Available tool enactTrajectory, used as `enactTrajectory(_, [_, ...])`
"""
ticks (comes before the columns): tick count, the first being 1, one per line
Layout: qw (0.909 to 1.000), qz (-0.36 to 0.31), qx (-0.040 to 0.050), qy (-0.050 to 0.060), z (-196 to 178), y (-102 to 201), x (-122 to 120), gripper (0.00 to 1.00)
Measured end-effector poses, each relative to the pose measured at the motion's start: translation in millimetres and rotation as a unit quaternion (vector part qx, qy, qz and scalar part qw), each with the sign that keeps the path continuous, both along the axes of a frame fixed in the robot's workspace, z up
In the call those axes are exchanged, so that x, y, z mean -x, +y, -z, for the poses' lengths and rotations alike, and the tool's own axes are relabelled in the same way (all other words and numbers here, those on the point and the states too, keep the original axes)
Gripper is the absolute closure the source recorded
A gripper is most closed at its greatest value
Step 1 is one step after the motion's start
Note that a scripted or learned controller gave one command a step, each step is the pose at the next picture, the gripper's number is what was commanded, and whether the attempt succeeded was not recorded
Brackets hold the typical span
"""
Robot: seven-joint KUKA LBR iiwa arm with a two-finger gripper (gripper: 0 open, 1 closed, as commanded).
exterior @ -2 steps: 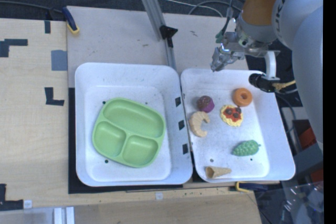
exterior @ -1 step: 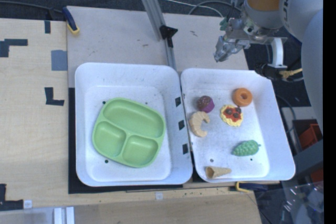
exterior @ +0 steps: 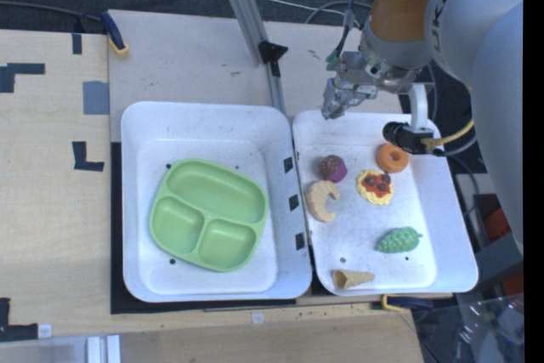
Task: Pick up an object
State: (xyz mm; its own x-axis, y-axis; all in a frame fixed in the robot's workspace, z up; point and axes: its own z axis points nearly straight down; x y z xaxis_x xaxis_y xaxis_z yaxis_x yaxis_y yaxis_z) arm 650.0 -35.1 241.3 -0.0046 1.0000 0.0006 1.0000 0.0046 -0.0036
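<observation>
The right bin (exterior: pixel 442 268) holds several toy foods: a purple ball (exterior: pixel 332 168), a tan croissant (exterior: pixel 321 200), an orange ring (exterior: pixel 392 157), a yellow pizza piece (exterior: pixel 375 187), a green leafy piece (exterior: pixel 399 240) and a tan cone (exterior: pixel 353 277). My gripper (exterior: pixel 333 108) hangs over the bin's far left corner, above and behind the purple ball. Nothing shows between its tips.
The left bin (exterior: pixel 136 183) holds a green divided plate (exterior: pixel 208 214). A slanted metal pole (exterior: pixel 246 4) stands behind the bins. The grey arm (exterior: pixel 476 21) fills the upper right. A blue and yellow clamp (exterior: pixel 114 31) sits at the bench's far left.
</observation>
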Motion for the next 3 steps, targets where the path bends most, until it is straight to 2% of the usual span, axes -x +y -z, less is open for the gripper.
enactTrajectory(2, [1.0000, 0.000, 0.0000, 0.001, 24.7, 89.0, 55.6, 1.00])
enactTrajectory(3, [1.0000, -0.001, -0.0007, -0.001, 4.5, 136.4, 79.7, 1.00])
